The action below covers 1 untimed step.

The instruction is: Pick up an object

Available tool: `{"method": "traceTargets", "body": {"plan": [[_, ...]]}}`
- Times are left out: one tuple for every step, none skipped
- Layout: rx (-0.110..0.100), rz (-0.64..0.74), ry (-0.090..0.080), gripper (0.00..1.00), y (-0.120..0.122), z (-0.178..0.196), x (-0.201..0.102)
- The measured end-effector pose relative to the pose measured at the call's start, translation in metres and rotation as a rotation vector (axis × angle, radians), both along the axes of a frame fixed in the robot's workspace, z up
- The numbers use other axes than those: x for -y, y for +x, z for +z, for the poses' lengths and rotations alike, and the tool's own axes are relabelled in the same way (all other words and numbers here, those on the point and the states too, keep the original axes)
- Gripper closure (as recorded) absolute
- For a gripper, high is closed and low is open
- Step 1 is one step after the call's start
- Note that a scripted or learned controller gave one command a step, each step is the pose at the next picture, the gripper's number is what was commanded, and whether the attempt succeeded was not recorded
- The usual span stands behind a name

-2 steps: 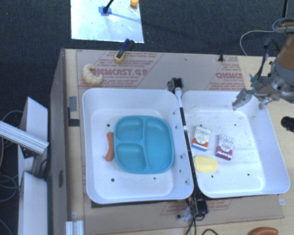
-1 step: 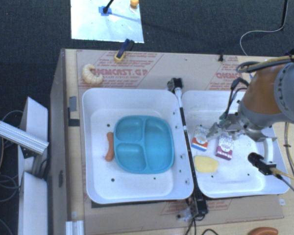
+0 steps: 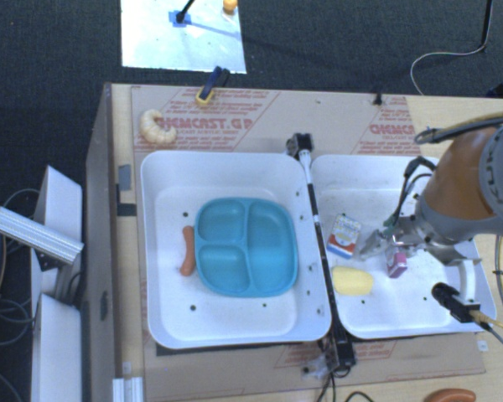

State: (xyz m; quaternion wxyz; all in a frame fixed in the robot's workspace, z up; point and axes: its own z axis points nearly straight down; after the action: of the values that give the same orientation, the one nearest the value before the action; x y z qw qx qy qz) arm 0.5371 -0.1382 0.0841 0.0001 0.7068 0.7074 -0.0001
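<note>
Objects available for picking lie in the right bin (image 3: 352,323), and we count three of them. A yellow lemon-shaped item (image 3: 352,281) rests near the bin's left wall, close to the front. A small white carton with red and blue print (image 3: 345,231) lies just behind it, tilted. A small purple-and-white block (image 3: 396,264) sits further right, directly under the gripper (image 3: 391,243).

We see the arm (image 3: 469,182) entering from the right, its orange band above the wrist, with the gripper lowered into the right bin between the carton and the purple block. The gripper appears to touch or nearly touch the purple block, but we cannot tell whether the block sits between its fingers, nor whether the gripper is spread or pressed together, since the metal parts blur together at this angle.

In the left bin (image 3: 159,308) we find a blue divided plate (image 3: 246,246) with four compartments, lying near the centre. An orange sausage-shaped toy (image 3: 187,250) lies just beside the plate's left edge, lengthwise along it.

On the cardboard bench top (image 3: 335,124) behind the bins we note a cream curled toy (image 3: 157,126) at the left and a yellow-and-blue tool (image 3: 211,86) near the back edge. A black divider bar (image 3: 312,203) runs between the two bins.
</note>
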Motion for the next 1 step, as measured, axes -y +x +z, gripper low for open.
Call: {"method": "traceTargets", "body": {"plan": [[0.004,0.001,0.000,1.00,0.0013,0.0109,-0.0003]]}}
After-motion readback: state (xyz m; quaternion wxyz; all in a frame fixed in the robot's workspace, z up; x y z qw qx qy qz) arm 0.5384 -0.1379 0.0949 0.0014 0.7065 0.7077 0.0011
